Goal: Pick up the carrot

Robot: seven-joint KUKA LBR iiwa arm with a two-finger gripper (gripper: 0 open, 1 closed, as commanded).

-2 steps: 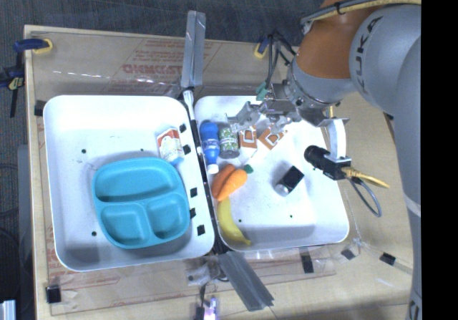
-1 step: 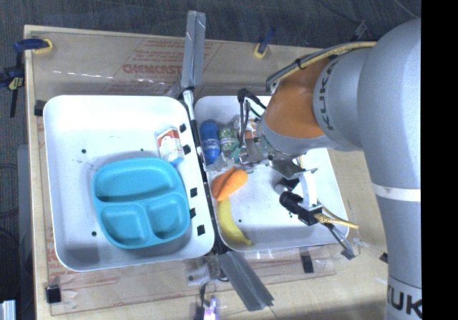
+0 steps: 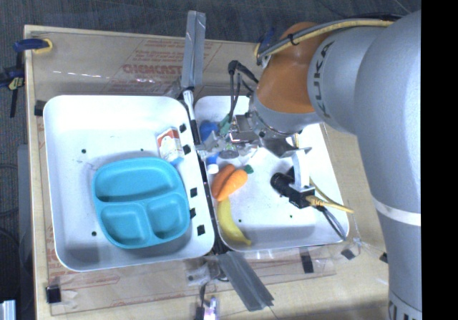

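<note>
The carrot (image 3: 229, 181) was seen lying in the right bin (image 3: 325, 229), just below the pincer (image 3: 230, 141), whose state could not be told; a banana (image 3: 229, 224) lay farther below.

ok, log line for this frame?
arm: over right bin | gripper: above carrot | carrot: in bin, beside banana | grasp: not seen
</note>
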